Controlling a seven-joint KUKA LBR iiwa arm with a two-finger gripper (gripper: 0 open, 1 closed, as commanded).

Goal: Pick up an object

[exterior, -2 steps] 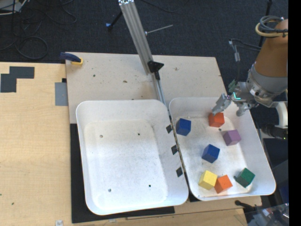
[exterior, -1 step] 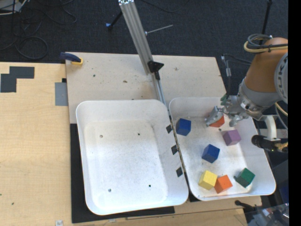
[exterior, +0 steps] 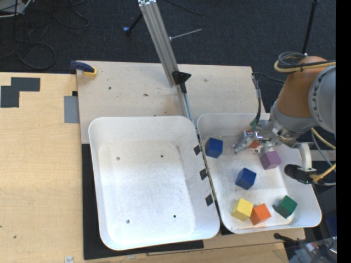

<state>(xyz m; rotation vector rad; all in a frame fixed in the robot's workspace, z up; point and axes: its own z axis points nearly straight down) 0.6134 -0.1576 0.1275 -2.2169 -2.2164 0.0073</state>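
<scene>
Pincer (exterior: 245, 143) hangs over two blue cubes (exterior: 214, 147) and four others.

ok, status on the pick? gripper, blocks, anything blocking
Gripper low over right bin, nothing seen between fingers. Purple block nearest, just beside it; upper blue block further off. Nothing in the way.

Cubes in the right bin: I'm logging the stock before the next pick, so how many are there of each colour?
Blue: 2, the upper blue cube and the lower blue cube
Purple: 1, the purple cube
Yellow: 1, the yellow cube
Orange: 1, the orange cube
Green: 1, the green cube
Total: 6
</scene>
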